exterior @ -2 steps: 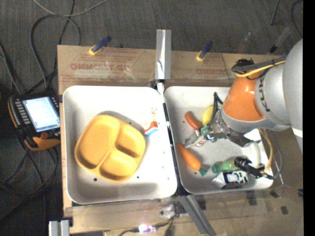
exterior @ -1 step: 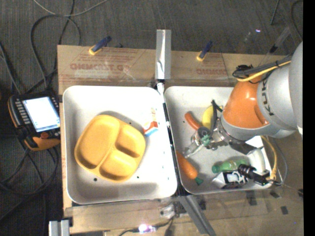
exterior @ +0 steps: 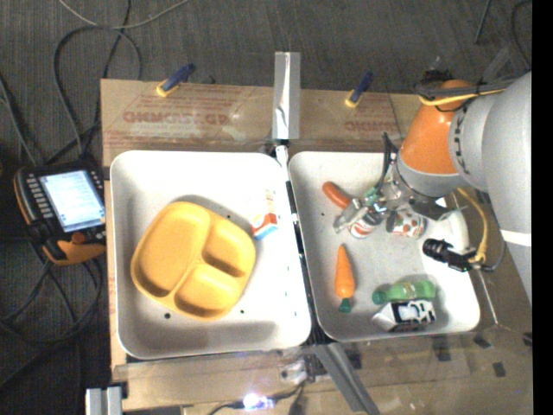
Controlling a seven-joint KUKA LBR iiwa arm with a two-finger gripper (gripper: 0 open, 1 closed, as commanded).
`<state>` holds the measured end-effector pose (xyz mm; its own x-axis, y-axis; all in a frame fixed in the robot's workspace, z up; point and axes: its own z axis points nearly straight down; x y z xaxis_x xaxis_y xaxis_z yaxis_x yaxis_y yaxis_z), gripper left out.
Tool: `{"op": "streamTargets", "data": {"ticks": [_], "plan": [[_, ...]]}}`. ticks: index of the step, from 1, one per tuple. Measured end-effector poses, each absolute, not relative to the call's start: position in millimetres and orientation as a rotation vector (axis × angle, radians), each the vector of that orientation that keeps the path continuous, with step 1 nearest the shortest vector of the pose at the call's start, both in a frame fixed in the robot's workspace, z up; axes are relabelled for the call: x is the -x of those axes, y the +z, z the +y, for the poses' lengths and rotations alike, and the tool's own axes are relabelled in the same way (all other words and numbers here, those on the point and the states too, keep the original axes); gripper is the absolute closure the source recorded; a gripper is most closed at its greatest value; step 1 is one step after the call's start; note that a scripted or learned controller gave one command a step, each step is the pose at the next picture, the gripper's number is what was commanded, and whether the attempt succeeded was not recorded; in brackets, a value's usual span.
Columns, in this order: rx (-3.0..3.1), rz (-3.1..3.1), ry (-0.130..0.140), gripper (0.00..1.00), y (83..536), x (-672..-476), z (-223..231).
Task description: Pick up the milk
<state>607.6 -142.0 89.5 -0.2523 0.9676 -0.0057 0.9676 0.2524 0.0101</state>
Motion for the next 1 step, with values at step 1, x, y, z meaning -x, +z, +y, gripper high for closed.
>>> {"op": "streamTargets", "data": {"ticks": [1], "plan": [[-1.545, 2.718, 0.004, 0.00, 90.3, -560.2, -146.5]]}}
